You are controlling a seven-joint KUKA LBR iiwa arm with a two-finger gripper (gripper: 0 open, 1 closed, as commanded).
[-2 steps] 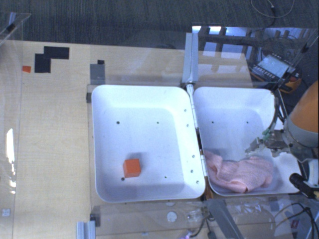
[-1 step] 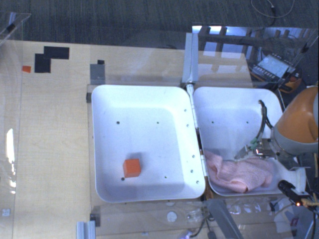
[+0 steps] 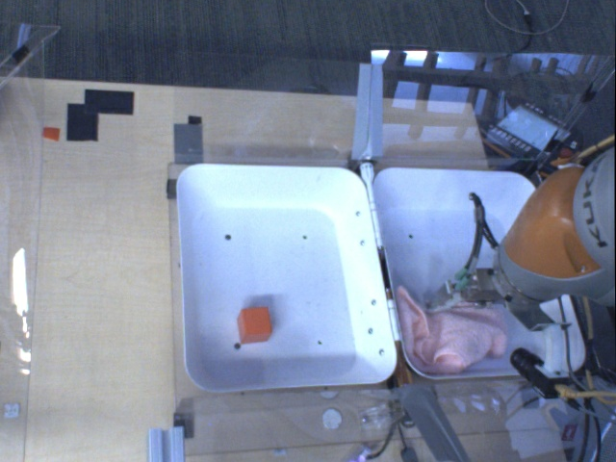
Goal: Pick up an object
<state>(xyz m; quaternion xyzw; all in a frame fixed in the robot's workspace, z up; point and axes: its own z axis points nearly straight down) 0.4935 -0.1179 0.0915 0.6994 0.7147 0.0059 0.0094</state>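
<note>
- A pink, soft-looking object [image 3: 452, 339] lies in the near corner of the right bin [image 3: 423, 210], against its near wall and beside the divider between the bins.
- An orange cube [image 3: 255, 324] sits alone in the left bin [image 3: 279, 200], toward its near left part, well apart from the pink object.
- The arm [image 3: 558, 239], grey with an orange band, reaches over the right bin from the right, its black cable [image 3: 478, 221] looping above.
- The gripper [image 3: 469, 292] is low over the pink object's upper edge; whether its fingers are open or closed cannot be told.
- Black squares [image 3: 96, 112] and a small orange marker [image 3: 51, 134] lie on the far left of the tabletop [image 3: 96, 287].
</note>
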